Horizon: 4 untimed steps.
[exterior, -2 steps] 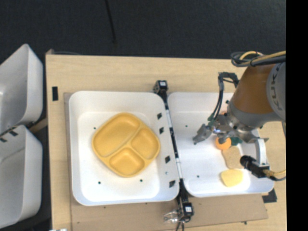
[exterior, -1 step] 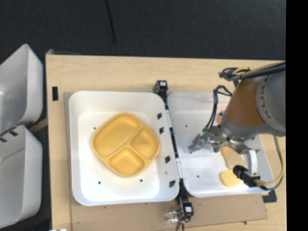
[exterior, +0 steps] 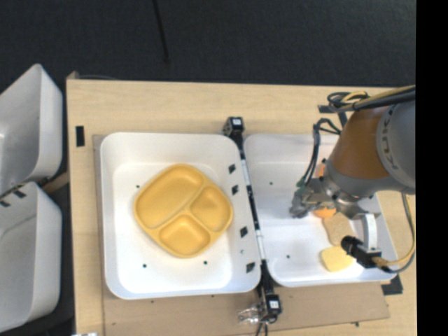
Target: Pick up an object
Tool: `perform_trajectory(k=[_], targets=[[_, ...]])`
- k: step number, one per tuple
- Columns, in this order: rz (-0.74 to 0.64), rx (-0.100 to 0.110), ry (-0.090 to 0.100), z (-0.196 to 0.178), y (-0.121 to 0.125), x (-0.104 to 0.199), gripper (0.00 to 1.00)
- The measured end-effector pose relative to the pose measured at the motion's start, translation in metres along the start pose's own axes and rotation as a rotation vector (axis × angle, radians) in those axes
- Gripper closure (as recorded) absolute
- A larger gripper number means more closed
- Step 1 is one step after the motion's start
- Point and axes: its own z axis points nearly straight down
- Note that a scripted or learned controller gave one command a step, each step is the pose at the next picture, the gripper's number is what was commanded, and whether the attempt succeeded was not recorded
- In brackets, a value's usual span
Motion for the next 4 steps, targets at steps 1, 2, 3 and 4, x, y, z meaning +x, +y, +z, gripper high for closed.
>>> perform_trajectory(k=[1, 2, 3, 4], targets=[[-0.012, -0.002, -0.001, -0.049, -0.003, 0.007, 1.00], [-0.012, -0.002, -0.002, -0.101, -0.011, 0.006, 1.00], [-0.014, -0.004, -0.002, -0.151, -0.011, 0.015, 1.00], [-0.015, 0.001, -0.001, -0.137, 0.019, 0.064, 1.00]])
